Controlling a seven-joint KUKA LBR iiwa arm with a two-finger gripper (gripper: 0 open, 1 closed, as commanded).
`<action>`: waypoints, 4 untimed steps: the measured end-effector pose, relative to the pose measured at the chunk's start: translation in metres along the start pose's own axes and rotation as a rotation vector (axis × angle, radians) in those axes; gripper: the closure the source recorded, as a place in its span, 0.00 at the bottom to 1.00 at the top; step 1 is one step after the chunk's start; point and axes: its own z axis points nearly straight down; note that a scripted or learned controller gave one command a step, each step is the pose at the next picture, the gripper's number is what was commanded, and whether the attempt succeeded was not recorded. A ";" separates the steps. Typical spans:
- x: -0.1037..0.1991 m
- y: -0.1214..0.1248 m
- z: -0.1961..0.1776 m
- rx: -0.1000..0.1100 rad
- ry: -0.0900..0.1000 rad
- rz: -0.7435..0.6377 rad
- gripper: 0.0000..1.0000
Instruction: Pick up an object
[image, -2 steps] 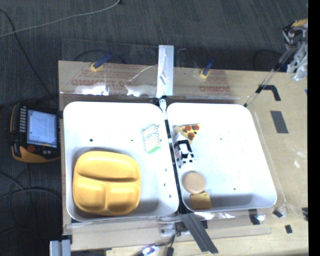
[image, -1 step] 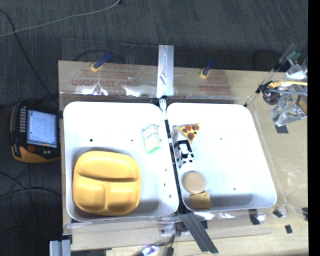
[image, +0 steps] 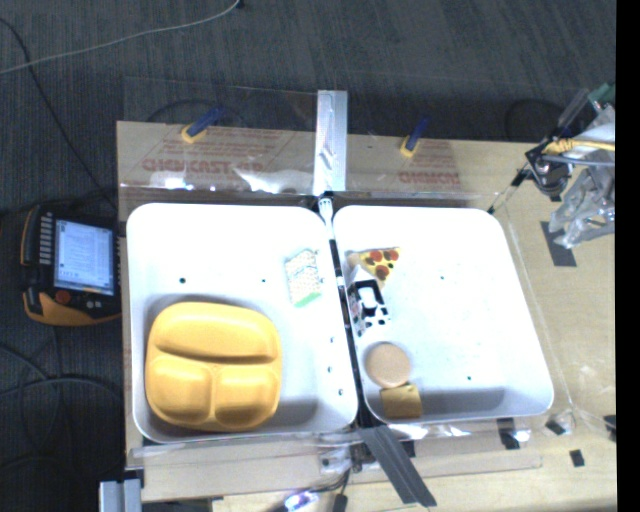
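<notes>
My gripper (image: 583, 218) hangs at the far right, above the bench and outside the right bin (image: 500, 300), with nothing visibly in it. In that bin, along its left wall, lie a small pizza-slice toy (image: 378, 262), a black-and-white piece (image: 368, 304), a round tan disc (image: 388, 364) and a mustard-brown block (image: 401, 401). The left bin (image: 180, 250) holds a large yellow loaf-shaped object (image: 212, 362) at its front and a small green-and-white packet (image: 302, 277) near the divider.
A handheld pendant with a lit screen (image: 72, 264) lies on the floor left of the bins. A clear sheet with two clamps (image: 300, 150) sits behind them. The right bin's middle and right side are bare white floor.
</notes>
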 end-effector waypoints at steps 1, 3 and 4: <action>0.019 0.057 -0.021 -0.001 -0.002 -0.016 1.00; -0.020 0.025 0.094 0.000 -0.001 0.009 1.00; 0.005 0.073 0.008 -0.001 -0.001 0.008 1.00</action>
